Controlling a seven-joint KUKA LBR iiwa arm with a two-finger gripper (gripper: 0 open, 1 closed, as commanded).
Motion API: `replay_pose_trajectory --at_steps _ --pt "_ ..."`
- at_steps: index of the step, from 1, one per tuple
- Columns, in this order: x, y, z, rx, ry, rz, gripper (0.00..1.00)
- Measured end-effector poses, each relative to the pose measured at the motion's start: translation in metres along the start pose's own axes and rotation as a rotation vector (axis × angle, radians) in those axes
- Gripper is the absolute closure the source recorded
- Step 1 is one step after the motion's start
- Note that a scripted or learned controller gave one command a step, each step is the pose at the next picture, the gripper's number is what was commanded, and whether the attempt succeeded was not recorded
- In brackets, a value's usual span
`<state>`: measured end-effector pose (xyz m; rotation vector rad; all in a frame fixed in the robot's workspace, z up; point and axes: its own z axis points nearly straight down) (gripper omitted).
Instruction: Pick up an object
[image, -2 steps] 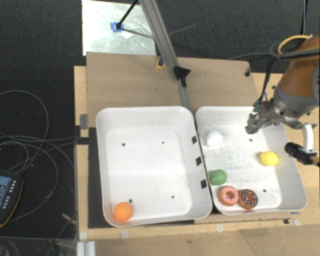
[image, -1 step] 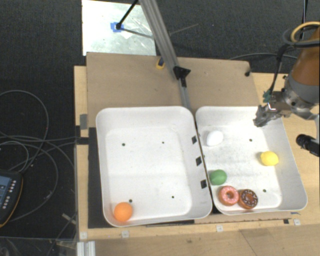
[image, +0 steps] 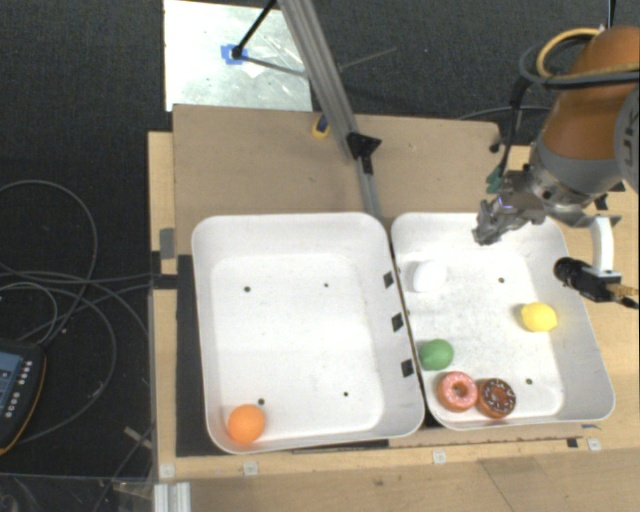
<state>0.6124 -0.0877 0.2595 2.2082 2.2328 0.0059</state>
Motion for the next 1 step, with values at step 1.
replay_pose_trajectory --at_steps 1 --pt "0.0501 0.0178 -0.0028 -0.001 0.0 0.0 1.0"
